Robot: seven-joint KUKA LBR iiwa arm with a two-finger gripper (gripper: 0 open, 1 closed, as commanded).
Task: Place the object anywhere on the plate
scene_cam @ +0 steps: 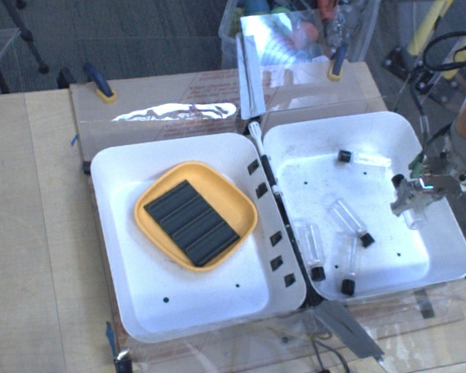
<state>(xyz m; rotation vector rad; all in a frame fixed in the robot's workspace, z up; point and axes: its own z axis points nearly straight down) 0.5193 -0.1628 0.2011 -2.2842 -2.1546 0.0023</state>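
From the overhead camera, the left bin point(138, 305) carries a yellow plate point(156, 232), and on that plate lies a dark ribbed block point(194, 223), turned at a slant. Nothing else sits on the plate.

Across the divider, the right bin point(450, 257) holds the candidates: several clear vials with black caps. One vial point(365, 158) lies near the far wall, one point(346, 215) sits toward the middle, another point(310, 249) rests close to the divider, and a fourth point(349, 270) lies near the front wall.

The gripper point(410, 196) comes in from the right, low at the right bin's right side, near its wall. The metal of the wrist and the pale floor blur together here, so whether it is open or closed cannot be told, and no vial shows plainly in its grasp.

So the step in hand looks like the pick: the arm is working in the right bin, well apart from the plate, and no vial is on the plate yet. The task reads as barely begun.

The next move likely calls for a sure hold on one vial. They are clear, round and apt to roll, so a squeeze across the body may slip. After that comes a lift over the divider and a release onto the plate, on the block or on the yellow rim beside it.
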